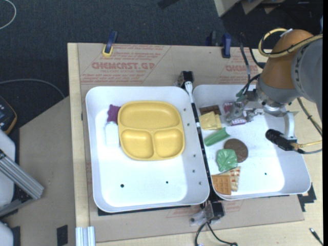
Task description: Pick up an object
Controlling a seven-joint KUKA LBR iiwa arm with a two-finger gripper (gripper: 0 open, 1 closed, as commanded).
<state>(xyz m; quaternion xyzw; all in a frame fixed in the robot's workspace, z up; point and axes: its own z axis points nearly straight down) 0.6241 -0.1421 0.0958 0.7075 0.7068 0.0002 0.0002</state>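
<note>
Arm reaching into the right bin, gripper low over the back corner

The gripper sits at the far end of the right bin, just beside a small purple-and-white packet — whether it is spread or pinching anything I cannot tell. Toys lie along that bin's left side: a dark brown block, a pale yellow cheese wedge, a green pod, a brown round cookie, a green leafy piece and a waffle. The left bin holds a yellow divided plate — a purple item and a white item lie beside it, on its left.
</note>
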